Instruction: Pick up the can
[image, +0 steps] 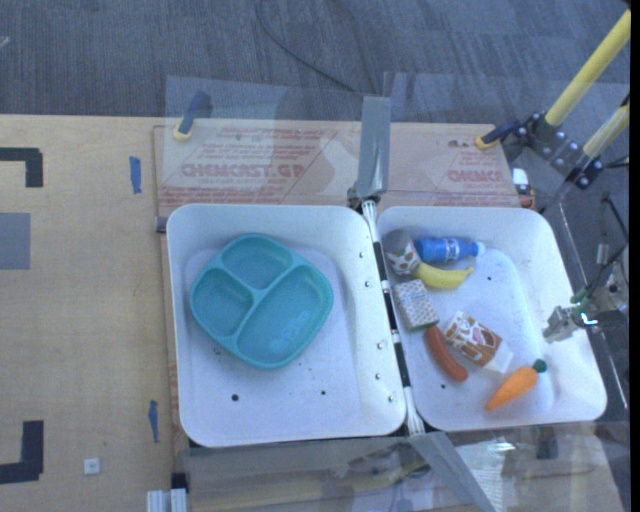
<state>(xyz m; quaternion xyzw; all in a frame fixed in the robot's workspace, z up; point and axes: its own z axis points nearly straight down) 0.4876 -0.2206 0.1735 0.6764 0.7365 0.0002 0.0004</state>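
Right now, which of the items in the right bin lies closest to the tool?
The carrot, orange with a green tip, in the bin's near right corner. It lies just below the tool; the sausage and the other items sit farther left.

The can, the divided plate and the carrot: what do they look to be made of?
The can: likely metal with a printed label; grey top, patterned side. The divided plate: smooth teal plastic with a slight sheen and moulded compartments. The carrot: uniformly bright orange with a green tip, probably a plastic toy.

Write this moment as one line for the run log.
small can: right white bin, far-left corner, beside blue bottle | gripper: at right rim, away from can | pick: not yet done
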